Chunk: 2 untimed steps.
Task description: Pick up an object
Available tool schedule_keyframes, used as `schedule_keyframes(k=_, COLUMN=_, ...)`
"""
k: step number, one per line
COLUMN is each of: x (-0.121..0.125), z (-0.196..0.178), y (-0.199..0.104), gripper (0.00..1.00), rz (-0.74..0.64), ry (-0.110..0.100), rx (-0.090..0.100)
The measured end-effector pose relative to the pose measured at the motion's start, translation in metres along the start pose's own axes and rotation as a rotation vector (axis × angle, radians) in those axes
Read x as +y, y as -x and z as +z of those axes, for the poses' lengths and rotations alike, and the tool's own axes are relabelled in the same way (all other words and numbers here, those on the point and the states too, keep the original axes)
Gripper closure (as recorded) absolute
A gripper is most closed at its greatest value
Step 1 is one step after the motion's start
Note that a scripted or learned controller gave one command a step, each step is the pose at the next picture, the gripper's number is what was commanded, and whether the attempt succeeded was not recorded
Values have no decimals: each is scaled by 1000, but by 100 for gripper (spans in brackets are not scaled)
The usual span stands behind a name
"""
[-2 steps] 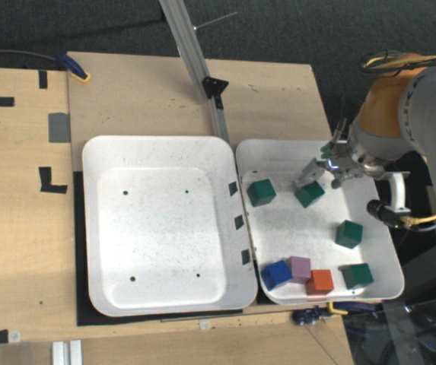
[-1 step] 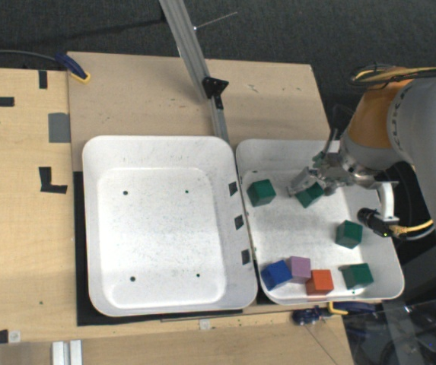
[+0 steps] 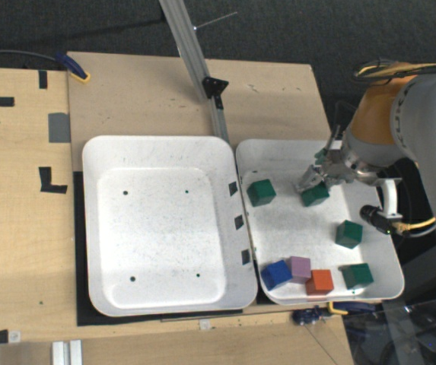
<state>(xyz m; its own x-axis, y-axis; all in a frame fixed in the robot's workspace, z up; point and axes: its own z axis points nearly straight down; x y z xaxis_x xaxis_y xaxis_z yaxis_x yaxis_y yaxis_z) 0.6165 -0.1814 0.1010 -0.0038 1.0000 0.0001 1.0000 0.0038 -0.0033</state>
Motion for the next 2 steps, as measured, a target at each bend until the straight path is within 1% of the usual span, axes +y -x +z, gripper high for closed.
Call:
schedule_keyframes(k=1, x=4, z=-48, y=8, gripper=100, rz=2, ry=6, rx=-1)
schedule_keyframes(k=2, x=8, z=-91, y=8, gripper=100, rz=2, ry=5, rx=-1)
